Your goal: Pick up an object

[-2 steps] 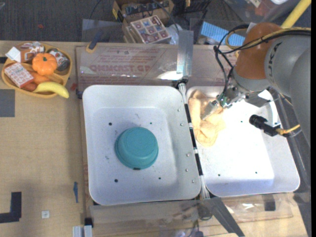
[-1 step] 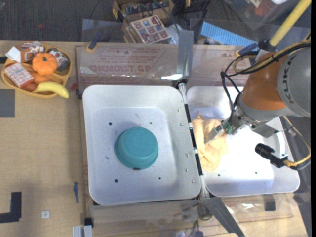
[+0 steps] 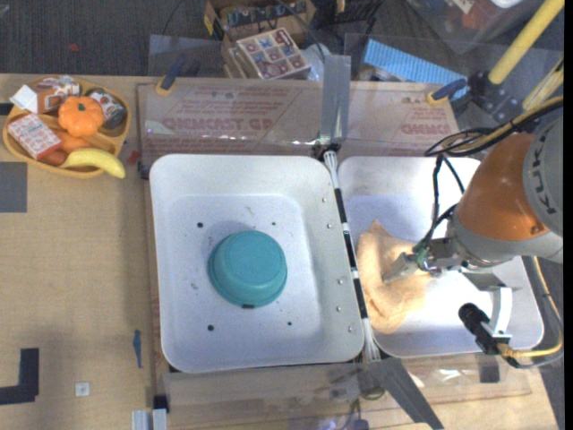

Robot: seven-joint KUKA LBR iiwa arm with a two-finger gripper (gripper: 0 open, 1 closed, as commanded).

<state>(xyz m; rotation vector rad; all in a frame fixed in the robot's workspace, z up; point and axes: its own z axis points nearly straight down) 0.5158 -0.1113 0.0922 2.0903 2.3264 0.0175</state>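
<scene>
Your gripper [image 3: 405, 265] is down on the tan cloth [image 3: 387, 280] in the right bin [image 3: 403, 179]; you cannot tell if it is wide or narrow; soft cloth could slip out when you lift, so watch it.

Bowl [image 3: 249, 268] in the left bin [image 3: 179, 195], cloth [image 3: 387, 280] in the right bin [image 3: 394, 182], against its left wall.

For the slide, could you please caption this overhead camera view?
KUKA arm's gripper reaches onto a tan cloth in the right bin; a teal bowl sits in the left bin.
</scene>
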